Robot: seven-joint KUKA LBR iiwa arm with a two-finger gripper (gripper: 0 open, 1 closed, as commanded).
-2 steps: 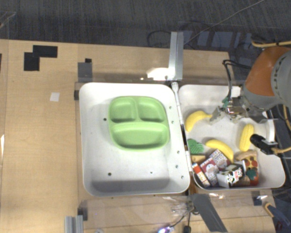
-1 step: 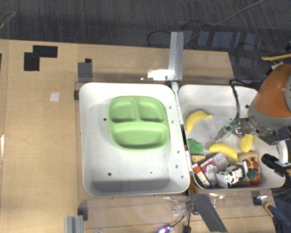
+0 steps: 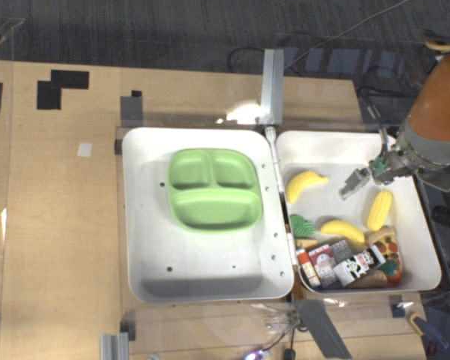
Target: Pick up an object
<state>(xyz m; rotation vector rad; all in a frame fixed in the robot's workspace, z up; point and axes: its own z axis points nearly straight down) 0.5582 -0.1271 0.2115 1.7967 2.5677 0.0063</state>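
Probably a robotics lab: wooden bench (image 3: 52, 223) with black marker patches (image 3: 60, 87), metal brackets (image 3: 272, 81) and loose cables (image 3: 345, 32)

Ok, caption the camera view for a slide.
Pincer hovers over right bin between banana and corn; green tray in left bin.

green divided plate (image 3: 213, 187) — in left white bin (image 3: 142, 223); wooden bench (image 3: 52, 223)

Green tray (image 3: 214, 187), yellow bananas (image 3: 304, 184), white bins (image 3: 135, 223)
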